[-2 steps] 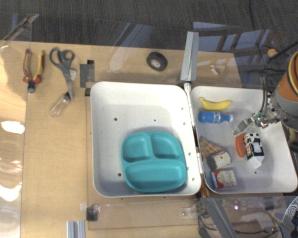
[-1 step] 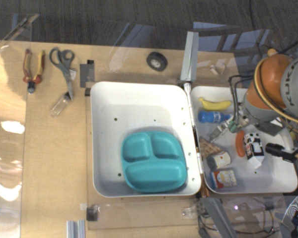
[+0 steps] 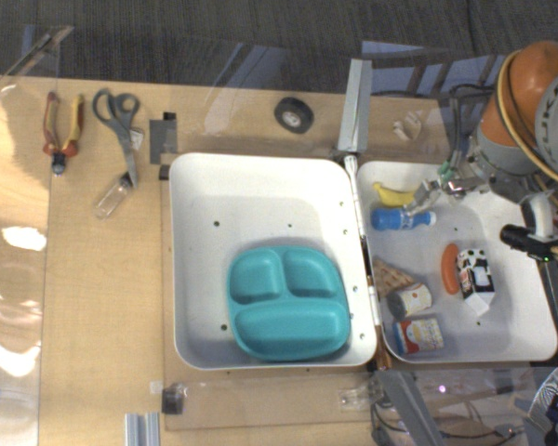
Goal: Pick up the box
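Note:
A small flat box (image 3: 420, 334) with a red, white and blue label lies near the front edge of the right bin (image 3: 539, 347). A black-and-white carton (image 3: 474, 274) stands further right in the same bin. My gripper (image 3: 445, 182) hangs at the back of the right bin, just above and right of the blue bottle (image 3: 400, 218), well away from the box. The grey arm with its orange band (image 3: 530, 82) comes in from the upper right. Nothing is visibly held.
The right bin also holds a yellow banana (image 3: 391, 193), an orange sausage-shaped toy (image 3: 449, 268), a beige cup (image 3: 412, 299) and a brown cracker-like piece (image 3: 388, 274). A teal divided tray (image 3: 288, 303) lies in the left bin (image 3: 195, 249). Scissors (image 3: 121, 119), pliers (image 3: 60, 128) and a tape roll (image 3: 294, 114) lie on the bench.

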Controlling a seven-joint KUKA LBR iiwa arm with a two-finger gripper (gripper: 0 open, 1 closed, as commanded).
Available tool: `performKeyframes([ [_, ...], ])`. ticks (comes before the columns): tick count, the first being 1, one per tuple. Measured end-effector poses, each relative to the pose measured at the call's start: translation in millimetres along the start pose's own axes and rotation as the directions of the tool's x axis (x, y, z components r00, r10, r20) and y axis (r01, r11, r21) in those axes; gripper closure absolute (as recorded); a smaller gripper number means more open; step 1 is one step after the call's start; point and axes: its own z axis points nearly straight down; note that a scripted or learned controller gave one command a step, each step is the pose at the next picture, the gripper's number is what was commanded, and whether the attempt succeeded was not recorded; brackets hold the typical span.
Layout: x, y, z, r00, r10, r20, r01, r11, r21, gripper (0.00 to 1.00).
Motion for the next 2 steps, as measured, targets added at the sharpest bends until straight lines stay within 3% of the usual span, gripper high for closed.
performKeyframes([
  [1,-26,-39,53,0.999,-0.045,0.000,0.045,0.999,0.001,0.00],
  [2,12,11,57,0.993,0.119,0.000,-0.119,0.993,-0.001,0.00],
])
